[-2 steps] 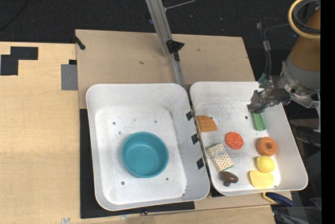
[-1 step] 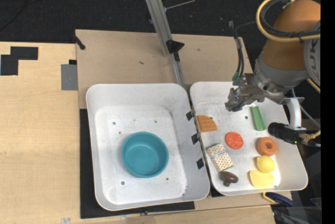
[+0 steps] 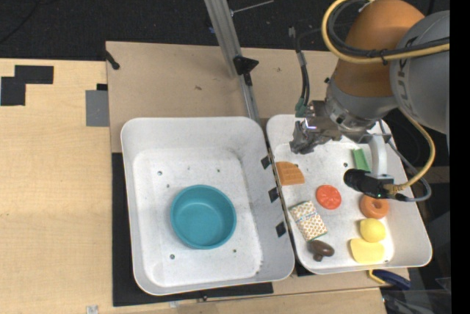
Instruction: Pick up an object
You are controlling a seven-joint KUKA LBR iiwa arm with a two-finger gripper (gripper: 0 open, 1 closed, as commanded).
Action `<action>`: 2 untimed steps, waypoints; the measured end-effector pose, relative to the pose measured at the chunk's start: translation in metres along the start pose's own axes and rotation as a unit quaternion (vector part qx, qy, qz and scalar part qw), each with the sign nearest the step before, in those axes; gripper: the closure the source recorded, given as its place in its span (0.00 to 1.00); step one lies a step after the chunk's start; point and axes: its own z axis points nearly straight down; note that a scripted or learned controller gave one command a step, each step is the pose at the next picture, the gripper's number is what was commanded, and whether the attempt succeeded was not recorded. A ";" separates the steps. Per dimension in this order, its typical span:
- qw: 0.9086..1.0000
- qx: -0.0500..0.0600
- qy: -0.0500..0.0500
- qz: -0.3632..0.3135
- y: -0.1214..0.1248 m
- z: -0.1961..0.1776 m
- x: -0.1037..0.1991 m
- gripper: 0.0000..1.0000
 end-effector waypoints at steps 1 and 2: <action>1.000 -0.001 0.000 0.000 0.018 -0.002 0.056 1.00; 1.000 -0.001 0.000 0.000 0.029 0.000 0.103 1.00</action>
